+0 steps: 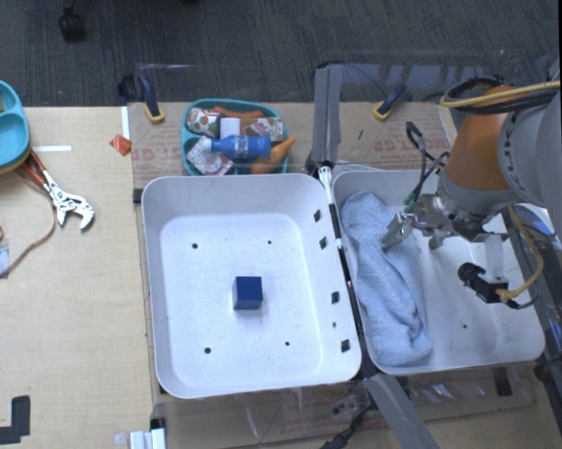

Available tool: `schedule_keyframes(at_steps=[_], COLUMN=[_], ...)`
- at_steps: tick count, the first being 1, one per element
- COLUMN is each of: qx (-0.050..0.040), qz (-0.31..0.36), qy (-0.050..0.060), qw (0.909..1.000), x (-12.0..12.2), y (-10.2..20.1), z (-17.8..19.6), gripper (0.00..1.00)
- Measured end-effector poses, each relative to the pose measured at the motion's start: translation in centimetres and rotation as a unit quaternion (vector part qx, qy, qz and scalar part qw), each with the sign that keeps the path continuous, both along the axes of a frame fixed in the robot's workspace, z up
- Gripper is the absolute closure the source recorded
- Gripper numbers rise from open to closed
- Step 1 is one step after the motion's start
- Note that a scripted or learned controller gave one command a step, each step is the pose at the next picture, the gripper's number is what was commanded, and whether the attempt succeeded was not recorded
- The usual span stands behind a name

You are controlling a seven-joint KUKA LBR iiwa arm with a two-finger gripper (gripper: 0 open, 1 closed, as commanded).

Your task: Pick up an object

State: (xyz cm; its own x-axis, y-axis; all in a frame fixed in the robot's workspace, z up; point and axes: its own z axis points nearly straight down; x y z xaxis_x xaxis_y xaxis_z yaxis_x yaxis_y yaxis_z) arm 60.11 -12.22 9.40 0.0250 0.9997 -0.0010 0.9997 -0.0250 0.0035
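The table (64,346) is seen across the left and lower part of the frame, and on it two white bins are set side by side: the left bin (175,361) at the centre and the right bin (506,349) at the right. The arm (499,156), grey with an orange band, is reached in from the upper right and is held over the right bin. A pale blue-grey towel (384,289) is spread down the left side of that bin, bunched at its lower end. The gripper (398,231) is found at the towel's upper right edge, apparently touching or just above the cloth; whether it is spread or pressed together cannot be told, and nothing is seen between its tips. A small blue cube (248,292) lies alone near the middle of the left bin, well apart from the gripper. If the towel is taken as the object, it is judged that only a thin fold might be pinched, so that the cloth could slide out on lifting, or be dragged across the bin rather than raised. The cables (490,285) hanging beside the wrist could also be snagged on the bin wall. Were the cube intended instead, the ridge between the bins would have to be crossed.
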Motion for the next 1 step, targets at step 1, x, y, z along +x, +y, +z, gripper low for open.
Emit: schedule_keyframes(at_steps=[1], qx=[-0.0004], qz=[-0.023], qy=[0.001], qw=[0.9997], x=[1.98], y=[-3.19], z=[4.62], gripper=[0.0])
